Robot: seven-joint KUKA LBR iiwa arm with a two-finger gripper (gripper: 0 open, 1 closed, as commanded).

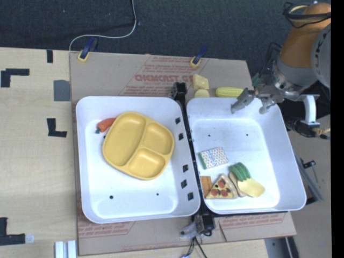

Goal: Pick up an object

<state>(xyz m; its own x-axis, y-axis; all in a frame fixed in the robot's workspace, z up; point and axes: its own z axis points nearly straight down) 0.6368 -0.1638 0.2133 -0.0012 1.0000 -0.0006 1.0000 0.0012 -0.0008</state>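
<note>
My gripper (252, 105) hangs over the far edge of the right bin (269, 138), open, with nothing between its two fingers. Well below it in that bin lie a pale green-patterned card (213, 157), a toy pizza slice (222, 188), a green and yellow toy corn cob (245, 180) and a small brown piece (206, 185). In the left bin (91, 160) a yellow divided plate (138, 144) lies tilted, with an orange carrot (106, 124) poking out from under its far left side.
Behind the bins on the cardboard lie two pale yellow blocks (200, 86) and a yellow corn-like piece (228, 92). Black clips join the bins along the middle seam (183, 138). A white cable (115, 34) runs across the dark floor at the back.
</note>
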